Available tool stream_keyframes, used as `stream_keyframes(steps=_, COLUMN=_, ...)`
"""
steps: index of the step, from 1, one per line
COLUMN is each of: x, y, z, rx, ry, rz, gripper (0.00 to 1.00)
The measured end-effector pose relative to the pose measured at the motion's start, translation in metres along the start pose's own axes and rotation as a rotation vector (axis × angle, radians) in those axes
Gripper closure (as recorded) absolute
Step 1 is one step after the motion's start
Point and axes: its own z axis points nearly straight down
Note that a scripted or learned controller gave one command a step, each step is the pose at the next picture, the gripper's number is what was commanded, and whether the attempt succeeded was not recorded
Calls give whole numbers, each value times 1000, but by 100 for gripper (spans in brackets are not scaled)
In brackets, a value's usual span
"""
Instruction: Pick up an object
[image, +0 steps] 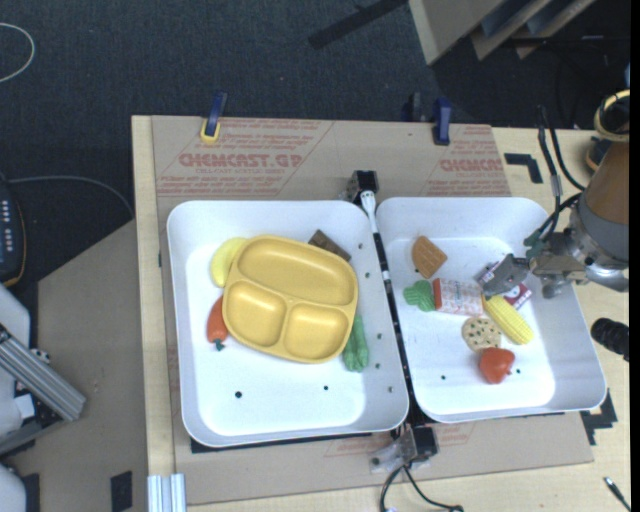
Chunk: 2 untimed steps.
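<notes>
My gripper (522, 282) hangs over the right side of the right bin (570, 350), open, with nothing seen between its fingers. Just below it lie a small red and white item (518, 296) and a yellow corn cob (508, 320). To the left are a white and red packet (460, 296), a green and red toy piece (420, 296) and an orange bread slice (428, 256). A cookie (481, 332) and a red tomato-like piece (497, 365) lie nearer the front.
The left bin (300, 410) holds a yellow divided tray (290, 298), with a yellow fruit (225, 260), a red-orange pepper (217, 325), a green vegetable (356, 347) and a brown piece (325, 242) around it. Cables run by the arm at the right.
</notes>
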Motion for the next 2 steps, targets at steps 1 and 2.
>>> stream_keyframes(steps=1, x=0, y=3, z=-7, rx=-14, ry=-3, rz=-3, gripper=0)
stream_keyframes(steps=2, x=5, y=0, z=36, rx=-9, ry=-1, rz=-4, gripper=0)
